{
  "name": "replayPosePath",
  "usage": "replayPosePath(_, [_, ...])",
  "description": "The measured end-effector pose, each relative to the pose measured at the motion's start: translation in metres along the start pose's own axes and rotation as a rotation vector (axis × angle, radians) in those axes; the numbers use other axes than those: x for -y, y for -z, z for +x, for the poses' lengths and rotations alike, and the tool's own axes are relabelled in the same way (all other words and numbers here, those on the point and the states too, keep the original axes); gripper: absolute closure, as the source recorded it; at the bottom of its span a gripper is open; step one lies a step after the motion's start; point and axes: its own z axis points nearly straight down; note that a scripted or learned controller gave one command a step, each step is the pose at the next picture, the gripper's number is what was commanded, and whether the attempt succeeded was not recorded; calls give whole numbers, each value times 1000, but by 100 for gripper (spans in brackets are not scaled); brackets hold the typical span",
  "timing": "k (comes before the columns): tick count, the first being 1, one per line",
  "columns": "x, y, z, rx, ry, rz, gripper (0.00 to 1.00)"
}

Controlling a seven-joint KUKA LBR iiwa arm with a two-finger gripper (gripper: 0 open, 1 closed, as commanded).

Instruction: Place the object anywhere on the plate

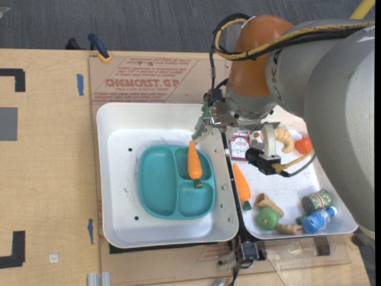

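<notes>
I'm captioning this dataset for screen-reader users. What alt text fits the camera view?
A carrot lies on a teal divided plate in the left white bin, with the robot arm's pincer just above the plate's far right corner. The right bin holds a second carrot, a green pear, a small bottle and other toy foods.

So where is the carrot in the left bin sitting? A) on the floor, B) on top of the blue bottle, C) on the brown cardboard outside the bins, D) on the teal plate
D. The carrot lies on the teal plate, across the ridge between its right-hand compartments, inside the left bin.
</notes>
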Motion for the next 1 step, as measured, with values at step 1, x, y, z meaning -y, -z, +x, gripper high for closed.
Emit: replayPosePath(1, [0, 0, 0, 0, 0, 0, 0])
